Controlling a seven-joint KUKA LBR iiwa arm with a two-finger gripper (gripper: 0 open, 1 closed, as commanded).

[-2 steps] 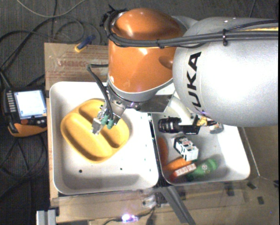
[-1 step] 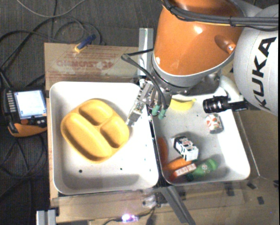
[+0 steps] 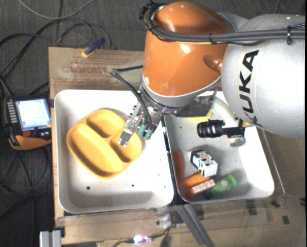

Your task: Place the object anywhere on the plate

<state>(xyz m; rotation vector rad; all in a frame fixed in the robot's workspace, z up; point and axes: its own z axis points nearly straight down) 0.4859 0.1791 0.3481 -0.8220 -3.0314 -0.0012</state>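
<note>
One end effector [image 3: 134, 129] is hovering over the yellow divided plate [image 3: 103, 143] in the left bin [image 3: 91, 189]; finger state unclear.

The arm's orange band [image 3: 181, 50] overhangs both bins' inner walls; the yellow plate [image 3: 104, 142] fills the left bin's [image 3: 66, 189] middle, its front floor bare.

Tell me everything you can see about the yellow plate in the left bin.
The yellow plate is a glossy, plastic-looking tray with rounded corners and raised ridges that divide it into compartments. It lies flat, turned at an angle, on the floor of the left bin, toward the upper middle. The gripper is over its right part; whether they touch cannot be told. No loose object is visible in its compartments.
</note>
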